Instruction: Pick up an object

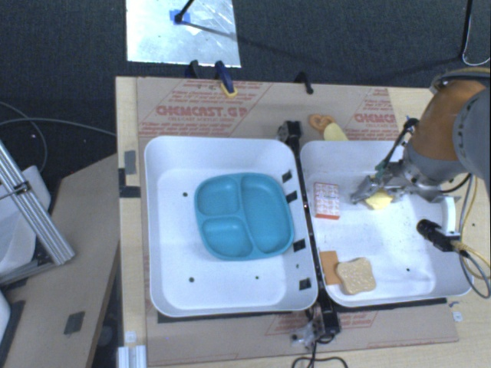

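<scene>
My gripper [367, 192] is low in the right bin [430, 282], near its back middle, with the arm coming in from the right. A small yellow piece [379, 202] lies on the bin floor right beside and partly under the gripper's tip; I cannot tell whether it is held. A red-and-white card [327, 201] lies at the bin's left side. A slice of toast [356, 275] rests at the front left, with a brown cracker [330, 265] beside it.
The left bin [173, 282] holds a blue divided plate [244, 215]. Behind the right bin, on the cardboard, lie a yellow item [335, 133] and an orange one [320, 121]. A blue and yellow clamp [225, 79] sits at the board's back edge.
</scene>
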`<move>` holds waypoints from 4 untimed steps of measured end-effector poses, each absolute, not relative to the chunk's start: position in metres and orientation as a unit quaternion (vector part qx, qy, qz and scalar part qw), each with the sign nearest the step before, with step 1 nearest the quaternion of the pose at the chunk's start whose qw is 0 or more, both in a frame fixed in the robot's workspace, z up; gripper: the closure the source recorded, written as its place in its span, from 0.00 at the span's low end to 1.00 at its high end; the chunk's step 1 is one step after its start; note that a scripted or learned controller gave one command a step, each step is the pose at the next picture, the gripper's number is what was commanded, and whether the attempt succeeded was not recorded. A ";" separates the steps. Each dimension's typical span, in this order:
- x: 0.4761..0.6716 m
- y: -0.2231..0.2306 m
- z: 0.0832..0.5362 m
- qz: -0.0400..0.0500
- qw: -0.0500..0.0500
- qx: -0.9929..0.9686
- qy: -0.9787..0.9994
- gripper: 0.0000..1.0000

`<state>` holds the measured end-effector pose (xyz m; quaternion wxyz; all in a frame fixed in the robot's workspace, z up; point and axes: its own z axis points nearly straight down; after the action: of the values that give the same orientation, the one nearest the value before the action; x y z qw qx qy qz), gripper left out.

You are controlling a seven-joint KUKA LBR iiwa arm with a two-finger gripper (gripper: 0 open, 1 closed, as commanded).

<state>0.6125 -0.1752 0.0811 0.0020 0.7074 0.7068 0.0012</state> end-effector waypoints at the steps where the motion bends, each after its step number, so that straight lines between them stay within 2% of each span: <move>1: 0.621 -0.207 0.088 0.003 0.004 0.707 0.707 0.00; 2: 0.672 -0.187 0.087 0.003 0.004 0.705 0.710 0.00; 3: 0.672 -0.188 0.099 0.003 0.006 0.704 0.710 1.00; 4: 0.591 -0.118 0.090 0.000 -0.002 0.705 0.710 1.00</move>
<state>0.5909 -0.1177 0.0899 -0.0024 0.7047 0.7095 0.0002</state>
